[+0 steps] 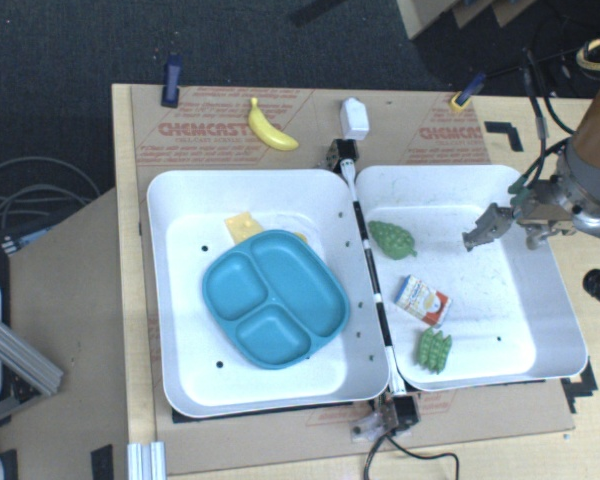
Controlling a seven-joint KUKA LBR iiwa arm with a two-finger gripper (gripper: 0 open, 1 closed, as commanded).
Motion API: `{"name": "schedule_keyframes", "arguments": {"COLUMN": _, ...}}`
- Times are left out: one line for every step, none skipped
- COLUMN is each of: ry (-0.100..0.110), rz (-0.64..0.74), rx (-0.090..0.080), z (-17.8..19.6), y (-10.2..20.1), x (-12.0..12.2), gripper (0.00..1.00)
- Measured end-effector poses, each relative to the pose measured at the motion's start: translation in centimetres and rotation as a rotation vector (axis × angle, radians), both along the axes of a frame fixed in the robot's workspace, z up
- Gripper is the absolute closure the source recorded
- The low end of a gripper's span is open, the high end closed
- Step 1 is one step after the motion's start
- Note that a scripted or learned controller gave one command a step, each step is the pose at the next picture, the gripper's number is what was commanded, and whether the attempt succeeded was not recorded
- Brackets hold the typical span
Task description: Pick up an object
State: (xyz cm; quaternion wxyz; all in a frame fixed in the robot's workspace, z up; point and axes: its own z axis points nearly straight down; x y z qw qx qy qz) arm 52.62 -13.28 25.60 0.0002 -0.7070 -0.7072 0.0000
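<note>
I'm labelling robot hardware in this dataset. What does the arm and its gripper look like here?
A grey metal wrist block enters from the right, ending in a dark grey two-finger gripper. Thin black cables loop above it.

Two bins side by side on my bench, objects in both.

In my left white plastic bin (170, 268) lies the blue three-compartment plastic plate (272, 296), with a flat yellow piece (242, 227) tucked partly under its far edge. In my right white plastic bin (550, 313) I see a green leafy toy (391, 239) near the far-left corner, a small white-and-red carton (422, 301) nearer me, and a green bumpy toy (433, 350) nearest. Behind the left bin, a yellow toy banana (271, 128) lies on the bench board (140, 168). My grey two-finger gripper (480, 234) hangs over the right bin's far part.
</note>
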Motion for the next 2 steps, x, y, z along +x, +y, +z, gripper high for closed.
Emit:
{"name": "schedule_keyframes", "arguments": {"ry": 0.002, "rz": 0.000, "rx": 0.000, "z": -10.4, "y": 2.9, "x": -3.8, "gripper": 0.00}}
{"name": "schedule_keyframes", "arguments": {"ry": 0.001, "rz": 0.000, "rx": 0.000, "z": -17.2, "y": 4.1, "x": -4.7, "gripper": 0.00}}
